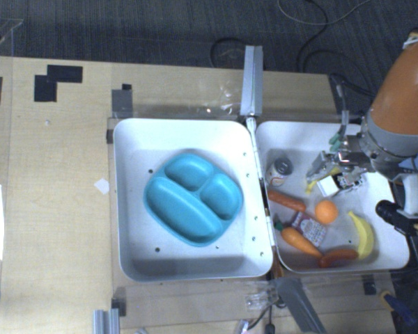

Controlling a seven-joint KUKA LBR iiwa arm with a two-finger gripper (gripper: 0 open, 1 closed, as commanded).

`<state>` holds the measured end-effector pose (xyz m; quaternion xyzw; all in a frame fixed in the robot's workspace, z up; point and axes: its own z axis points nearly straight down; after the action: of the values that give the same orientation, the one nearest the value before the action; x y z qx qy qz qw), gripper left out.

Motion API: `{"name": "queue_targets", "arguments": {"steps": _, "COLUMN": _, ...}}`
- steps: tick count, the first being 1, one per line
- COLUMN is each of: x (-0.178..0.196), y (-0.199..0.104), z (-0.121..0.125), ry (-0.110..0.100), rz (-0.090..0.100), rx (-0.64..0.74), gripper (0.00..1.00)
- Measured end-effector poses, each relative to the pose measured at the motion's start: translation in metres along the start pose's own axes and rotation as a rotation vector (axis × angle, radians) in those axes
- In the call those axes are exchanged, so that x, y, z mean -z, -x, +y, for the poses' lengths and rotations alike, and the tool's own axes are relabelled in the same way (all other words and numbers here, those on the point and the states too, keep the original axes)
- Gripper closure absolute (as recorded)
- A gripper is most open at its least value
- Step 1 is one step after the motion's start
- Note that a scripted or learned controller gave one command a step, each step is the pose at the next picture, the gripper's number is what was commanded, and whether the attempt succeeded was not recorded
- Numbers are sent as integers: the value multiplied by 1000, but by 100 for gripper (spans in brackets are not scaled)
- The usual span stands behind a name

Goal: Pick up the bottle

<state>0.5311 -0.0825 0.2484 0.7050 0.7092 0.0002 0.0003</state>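
Note:
The bottle is a small clear one with a dark red label. It lies on its side in the right bin, between two carrots. My gripper hangs over the back middle of that bin, up and to the right of the bottle and apart from it. A small white and yellow object sits right under the gripper; whether it is held is unclear.
Around the bottle lie a carrot, another carrot, an orange, a banana and a red sausage. A small grey round thing sits at the back left. The left bin holds a blue divided plate.

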Motion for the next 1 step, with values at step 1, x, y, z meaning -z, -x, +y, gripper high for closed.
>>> {"name": "queue_targets", "arguments": {"steps": 1, "x": -143, "y": 12, "z": 31, "ry": -2, "rz": 1, "rx": -118, "gripper": 0}}
